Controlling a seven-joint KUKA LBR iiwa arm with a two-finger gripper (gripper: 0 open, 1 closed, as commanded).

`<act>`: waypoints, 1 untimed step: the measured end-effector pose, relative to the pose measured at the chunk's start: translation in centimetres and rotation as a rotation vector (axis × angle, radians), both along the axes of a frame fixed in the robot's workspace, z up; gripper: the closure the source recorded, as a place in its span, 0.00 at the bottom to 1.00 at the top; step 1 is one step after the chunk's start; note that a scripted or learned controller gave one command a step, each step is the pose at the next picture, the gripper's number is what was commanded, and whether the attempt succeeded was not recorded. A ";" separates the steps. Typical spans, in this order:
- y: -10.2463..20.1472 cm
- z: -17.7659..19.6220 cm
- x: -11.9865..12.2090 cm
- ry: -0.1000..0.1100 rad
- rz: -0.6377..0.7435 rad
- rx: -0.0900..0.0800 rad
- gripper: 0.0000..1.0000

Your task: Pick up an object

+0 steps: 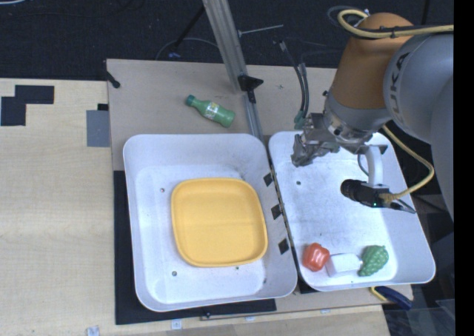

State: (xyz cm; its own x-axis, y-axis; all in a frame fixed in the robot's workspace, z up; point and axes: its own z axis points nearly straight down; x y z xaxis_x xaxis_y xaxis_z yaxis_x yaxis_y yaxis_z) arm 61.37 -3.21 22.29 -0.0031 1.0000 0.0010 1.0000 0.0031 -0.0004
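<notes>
- Objects untouched: red pepper (315,256), white block (344,263) and green piece (374,260) sit at the right bin's (415,271) near edge.
- Gripper (304,152) hovers well apart; claw state unclear, grasp still to come.

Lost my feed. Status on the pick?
Pincer over right bin, far end. Red pepper, white block, green piece at near edge. Nothing between.

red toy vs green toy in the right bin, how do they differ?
The red toy is rounded and smooth-looking with a dark top; the green toy is bumpy and longer. The red toy lies left of the white block, the green toy right of it. Both are small and sit at the near edge of the right bin, away from the gripper.
</notes>
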 end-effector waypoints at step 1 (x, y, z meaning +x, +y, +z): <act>5.0 1.2 1.1 -0.001 0.000 -0.001 1.00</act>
State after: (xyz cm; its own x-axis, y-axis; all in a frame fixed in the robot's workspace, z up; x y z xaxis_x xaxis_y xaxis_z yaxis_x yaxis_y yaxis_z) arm 62.51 1.79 23.48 -0.0029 1.0000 0.0000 1.0000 0.0029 0.0003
